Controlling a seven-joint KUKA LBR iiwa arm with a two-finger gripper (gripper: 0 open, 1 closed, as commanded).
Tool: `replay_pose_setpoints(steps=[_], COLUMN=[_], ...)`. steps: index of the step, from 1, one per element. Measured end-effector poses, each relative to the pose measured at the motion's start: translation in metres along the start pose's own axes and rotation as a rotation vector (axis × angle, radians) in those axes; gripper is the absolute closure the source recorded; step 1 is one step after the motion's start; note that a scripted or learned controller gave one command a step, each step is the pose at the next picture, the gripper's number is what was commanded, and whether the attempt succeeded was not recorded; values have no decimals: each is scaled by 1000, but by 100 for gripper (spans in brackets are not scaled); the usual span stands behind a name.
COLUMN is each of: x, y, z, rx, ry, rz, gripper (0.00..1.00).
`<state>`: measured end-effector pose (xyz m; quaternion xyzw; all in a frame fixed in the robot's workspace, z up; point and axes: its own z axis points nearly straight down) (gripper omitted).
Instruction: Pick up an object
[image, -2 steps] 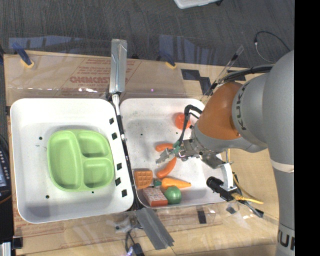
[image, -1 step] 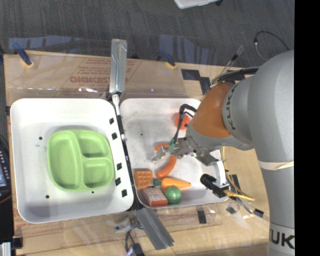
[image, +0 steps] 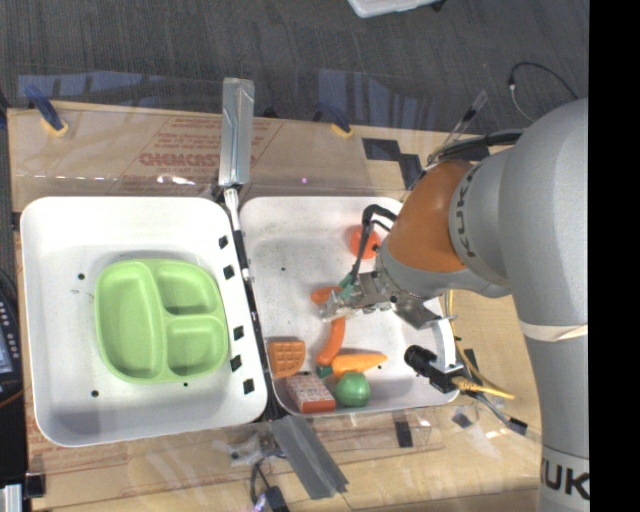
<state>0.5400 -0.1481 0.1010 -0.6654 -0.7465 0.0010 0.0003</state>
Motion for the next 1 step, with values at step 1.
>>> replay_pose_setpoints(steps=[1], x=[63], y=[69], z=[-117], rx=[-3], ry=[2], rz=[4], gripper=[100])
